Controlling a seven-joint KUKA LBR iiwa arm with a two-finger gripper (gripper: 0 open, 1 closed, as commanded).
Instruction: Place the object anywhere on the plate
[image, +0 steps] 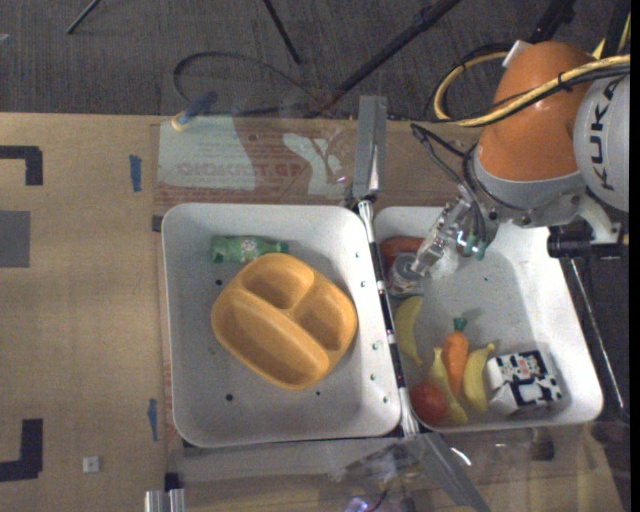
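Widest of all, a pale wooden bench (80, 300) with dark tape marks along its left side. Reaching in from the far right, the grey KUKA arm (530, 130) under a large orange band. On the bench, side by side and touching along a middle seam, the left bin (185, 330) and the right bin (560, 300), both shallow and white. In the left bin, slightly near of centre, the orange-yellow compartment plate (285, 320), lying flat with three wells facing up. Down in the far left corner of the right bin, the gripper (408, 272), tilted toward the seam; open or closed cannot be told from this slant, and nothing seen held. In the near right part of the same bin, a black-and-white milk carton (520, 382). Along the seam, just near of the gripper, a curved yellow banana (408, 328); a second banana (478, 378) touching the carton's left side. Between the two, an upright-looking carrot (455, 360) with a green top. Far of the plate, a green packet (248, 247) in the left bin. Just far of the gripper, a red object (402, 245), partly hidden, kind unclear. In the near left corner, a small round red fruit (428, 402).
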